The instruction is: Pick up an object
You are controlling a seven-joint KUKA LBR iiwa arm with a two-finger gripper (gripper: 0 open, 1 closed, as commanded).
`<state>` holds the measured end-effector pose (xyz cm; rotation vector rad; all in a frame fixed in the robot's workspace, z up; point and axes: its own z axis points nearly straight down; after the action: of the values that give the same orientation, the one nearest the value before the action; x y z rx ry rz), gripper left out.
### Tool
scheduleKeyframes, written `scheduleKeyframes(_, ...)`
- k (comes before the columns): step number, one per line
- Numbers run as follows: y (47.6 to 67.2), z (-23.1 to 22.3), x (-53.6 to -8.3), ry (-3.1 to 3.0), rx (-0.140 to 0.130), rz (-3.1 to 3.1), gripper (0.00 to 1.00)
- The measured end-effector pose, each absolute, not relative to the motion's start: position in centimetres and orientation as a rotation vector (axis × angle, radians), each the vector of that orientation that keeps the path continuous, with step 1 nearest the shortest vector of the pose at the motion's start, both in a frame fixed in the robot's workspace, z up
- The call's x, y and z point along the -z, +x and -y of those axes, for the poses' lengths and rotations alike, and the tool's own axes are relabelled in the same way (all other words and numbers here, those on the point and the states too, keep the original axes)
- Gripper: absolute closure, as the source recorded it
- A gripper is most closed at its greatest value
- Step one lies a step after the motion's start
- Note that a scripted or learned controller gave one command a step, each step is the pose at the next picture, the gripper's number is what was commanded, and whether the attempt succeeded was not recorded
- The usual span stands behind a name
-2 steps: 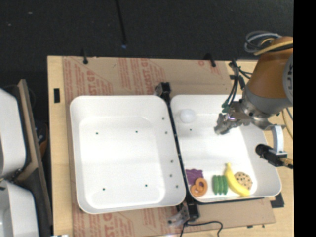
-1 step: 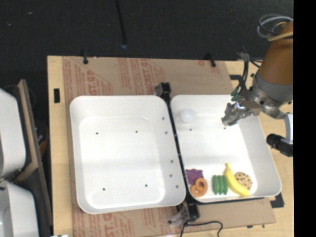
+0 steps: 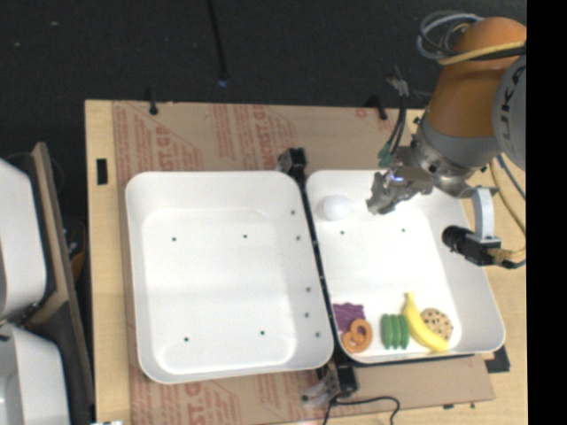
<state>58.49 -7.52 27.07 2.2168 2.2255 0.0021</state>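
camera view — gripper [image 3: 386, 198] above right bin [image 3: 461, 264], near white ball [image 3: 335, 207] — finger state unclear.

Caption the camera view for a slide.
End effector poised over the right bin near a white ball; toy foods, banana included, cluster at its front edge.

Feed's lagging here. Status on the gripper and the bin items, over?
Gripper over right bin's far end, nothing seen in it. White ball just beside it. Banana, cookie, green piece, pretzel at near edge. Path clear.
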Motion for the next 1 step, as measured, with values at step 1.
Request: scheduleKeyframes(1, 59.55, 2.47, -27.4, 2.218, -0.002, -2.225, 1.0)
